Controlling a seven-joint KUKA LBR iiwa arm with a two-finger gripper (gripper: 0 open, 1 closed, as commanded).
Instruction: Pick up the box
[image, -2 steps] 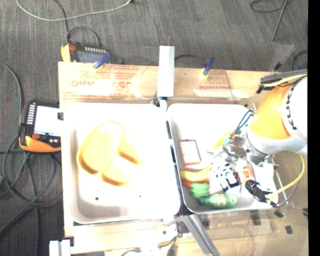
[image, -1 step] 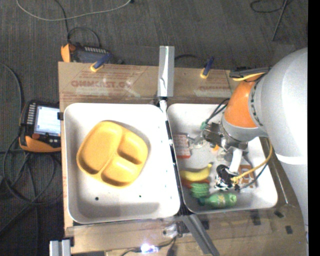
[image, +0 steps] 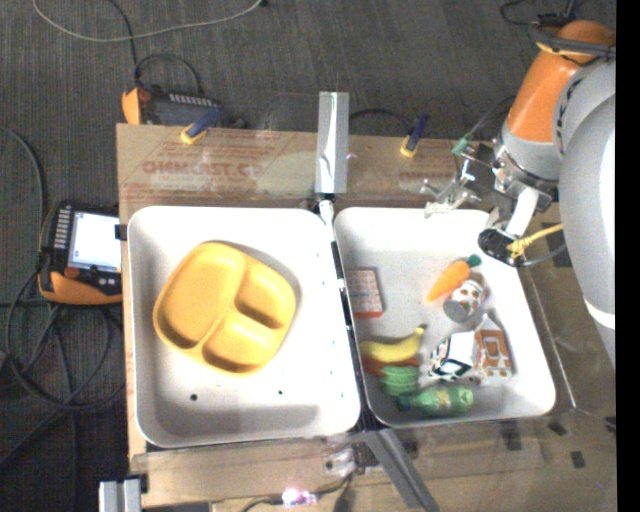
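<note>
The big grey arm (image: 600, 200) with its orange band comes in from the right side and reaches over the top right corner of the right bin (image: 400, 225). The gripper (image: 462, 182) hangs over the back edge of that bin, up high, away from the toys. I cannot tell how it is set, because it is small and mixed up with wires.

Two white bins sit side by side on a brown board (image: 200, 170). The left bin (image: 150, 400) holds a big yellow plate (image: 227, 305) with three parts. It lies a bit tilted, near the middle of the bin.

The right bin holds the small things. The box (image: 365, 293) lies flat by the left wall of this bin, near the middle of that wall. It is a flat pale box with red print. Its long side runs from the back of the bin to the front, almost in line with the wall, and it is well apart from the gripper.

Just in front of the box lies a yellow banana (image: 392, 348). Below it are a green toy (image: 400, 378) and a green bottle (image: 437, 401) on its side. An orange carrot (image: 449, 279) lies slanted farther right. Next to it is a small grey cup (image: 465, 300). A brown and white packet (image: 492, 353) and a black and white toy (image: 452, 360) lie near the front right.

A black and orange handset (image: 85, 250) sits on the floor to the left.
</note>
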